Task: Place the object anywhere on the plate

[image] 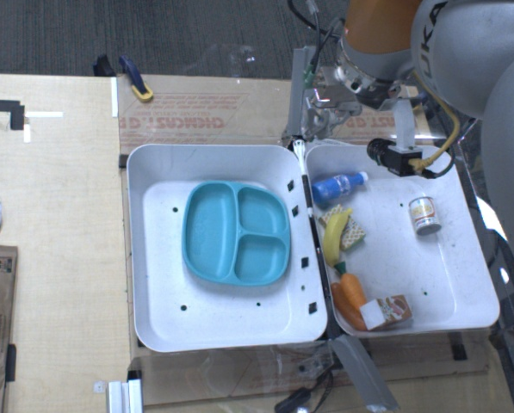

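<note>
A teal plate (237, 232) with three compartments lies in the middle of the left bin (153, 317), with nothing on it. In the right bin (463, 304) lie a blue bottle (336, 186), a yellow banana (333, 237), an orange carrot (350, 299), a small brown box (387, 311) and a small can (424, 214). My gripper (312, 119) hangs above the back edge of the bins, near the divider between them and just behind the bottle. Nothing shows in its grasp.
A patterned sponge (354, 232) lies beside the banana. A black cable fitting (394, 157) hangs over the right bin's back edge. The arm fills the upper right. A blue and yellow clamp (134, 79) sits on the bench behind the left bin.
</note>
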Controlling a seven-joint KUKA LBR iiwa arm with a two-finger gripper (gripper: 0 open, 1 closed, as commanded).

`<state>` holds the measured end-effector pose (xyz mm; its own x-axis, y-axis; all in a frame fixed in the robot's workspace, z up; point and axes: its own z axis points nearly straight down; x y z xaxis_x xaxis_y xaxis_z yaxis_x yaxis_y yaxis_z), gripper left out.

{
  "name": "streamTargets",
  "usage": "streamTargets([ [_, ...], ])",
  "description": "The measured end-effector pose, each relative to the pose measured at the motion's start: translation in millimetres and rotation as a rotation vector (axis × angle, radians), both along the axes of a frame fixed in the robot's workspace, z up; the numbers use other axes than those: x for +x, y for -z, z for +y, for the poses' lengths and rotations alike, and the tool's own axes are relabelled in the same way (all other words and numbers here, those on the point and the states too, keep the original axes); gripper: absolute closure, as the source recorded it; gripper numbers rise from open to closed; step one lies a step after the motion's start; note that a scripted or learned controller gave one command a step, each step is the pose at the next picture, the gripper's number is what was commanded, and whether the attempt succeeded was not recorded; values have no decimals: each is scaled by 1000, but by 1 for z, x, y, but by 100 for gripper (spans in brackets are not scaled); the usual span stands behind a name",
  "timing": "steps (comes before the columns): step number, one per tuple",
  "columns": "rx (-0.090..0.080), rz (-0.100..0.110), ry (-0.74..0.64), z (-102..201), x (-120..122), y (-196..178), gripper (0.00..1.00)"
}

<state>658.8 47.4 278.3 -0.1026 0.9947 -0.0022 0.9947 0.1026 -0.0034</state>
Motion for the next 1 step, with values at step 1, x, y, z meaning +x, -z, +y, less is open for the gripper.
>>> streamTargets([
  [1, 1, -1, -259, 77, -13, 16, 100],
])
